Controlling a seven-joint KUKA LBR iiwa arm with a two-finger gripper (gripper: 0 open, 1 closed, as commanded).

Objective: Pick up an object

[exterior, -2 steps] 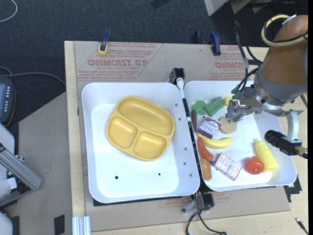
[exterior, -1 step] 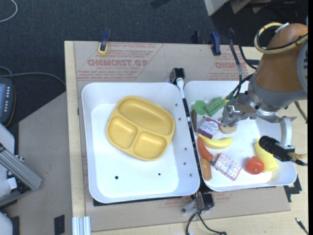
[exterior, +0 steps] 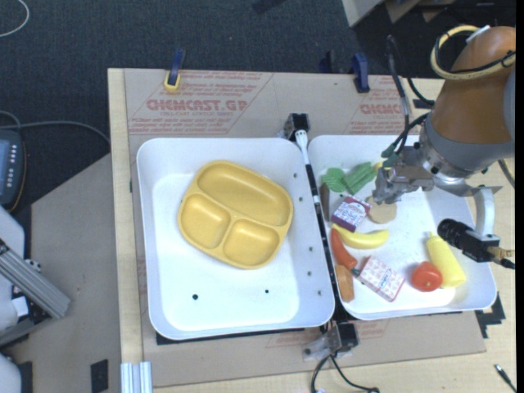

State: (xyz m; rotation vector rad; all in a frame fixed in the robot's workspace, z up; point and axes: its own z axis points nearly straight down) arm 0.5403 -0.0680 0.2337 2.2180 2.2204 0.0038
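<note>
My gripper point(exterior: 388, 191) hangs low over the back middle of the right bin point(exterior: 483, 289). Just beneath its tip lies a small tan round piece point(exterior: 381, 214), partly hidden by it. A green leafy toy point(exterior: 347, 177) lies to its left. A purple-and-white packet point(exterior: 350, 214) sits beside the tan piece, with a yellow banana point(exterior: 366, 238) in front of it. Nearer the front are an orange carrot point(exterior: 342, 259), a red-and-white box point(exterior: 381, 278), a red tomato point(exterior: 426, 277) and a yellow bottle point(exterior: 444, 259).
The left bin point(exterior: 164, 289) holds a yellow divided plate point(exterior: 236, 214). A black rod point(exterior: 306, 166) runs along the seam between the bins. The grey and orange arm point(exterior: 475, 97) rises over the right bin's back right corner.
</note>
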